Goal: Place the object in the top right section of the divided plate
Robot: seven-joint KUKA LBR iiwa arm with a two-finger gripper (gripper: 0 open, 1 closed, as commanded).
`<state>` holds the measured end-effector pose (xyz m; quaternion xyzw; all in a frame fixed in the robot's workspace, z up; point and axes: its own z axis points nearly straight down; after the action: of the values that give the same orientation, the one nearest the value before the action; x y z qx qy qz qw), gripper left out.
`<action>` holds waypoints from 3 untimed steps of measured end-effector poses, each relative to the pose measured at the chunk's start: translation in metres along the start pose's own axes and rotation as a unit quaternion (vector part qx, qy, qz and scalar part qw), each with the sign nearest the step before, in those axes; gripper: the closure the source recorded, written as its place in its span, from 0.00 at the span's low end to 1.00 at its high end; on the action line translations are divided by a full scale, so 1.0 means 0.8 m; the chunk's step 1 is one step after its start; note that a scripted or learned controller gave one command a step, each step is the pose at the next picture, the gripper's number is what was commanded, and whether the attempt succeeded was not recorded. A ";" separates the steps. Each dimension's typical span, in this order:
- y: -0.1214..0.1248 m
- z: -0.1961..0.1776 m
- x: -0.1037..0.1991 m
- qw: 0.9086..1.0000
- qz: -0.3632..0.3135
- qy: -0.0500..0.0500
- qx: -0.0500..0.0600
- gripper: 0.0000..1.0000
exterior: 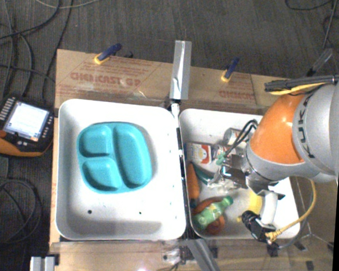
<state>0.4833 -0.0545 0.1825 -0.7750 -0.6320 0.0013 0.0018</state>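
A blue divided plate (pixel 116 156) lies in the left white bin (pixel 64 211), with two small sections on its left and one long section on its right. My gripper (pixel 218 170) hangs low over the middle of the right bin (pixel 293 229), amid the clutter there. Just to its left lies an orange carrot (pixel 193 182). A small green bottle (pixel 215 210) rests below it on a brown-red item (pixel 208 221). A white and red carton (pixel 200 152) sits above the gripper's left side. The arm hides much of this bin.
A yellow object (pixel 254 201) peeks out under the wrist at the right bin's lower right. A metal divider rail (pixel 180 68) runs between the bins at the back. A handheld pendant (pixel 19 125) lies on the floor, left of the bench.
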 end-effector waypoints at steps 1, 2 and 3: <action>-0.018 -0.048 0.089 0.996 -0.086 -0.001 -0.001 1.00; -0.033 -0.287 0.189 0.991 -0.130 -0.002 -0.002 1.00; -0.048 -0.314 0.248 0.950 -0.313 -0.002 -0.002 1.00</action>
<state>0.4867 0.1476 0.4337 -0.5385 -0.8426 0.0011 -0.0008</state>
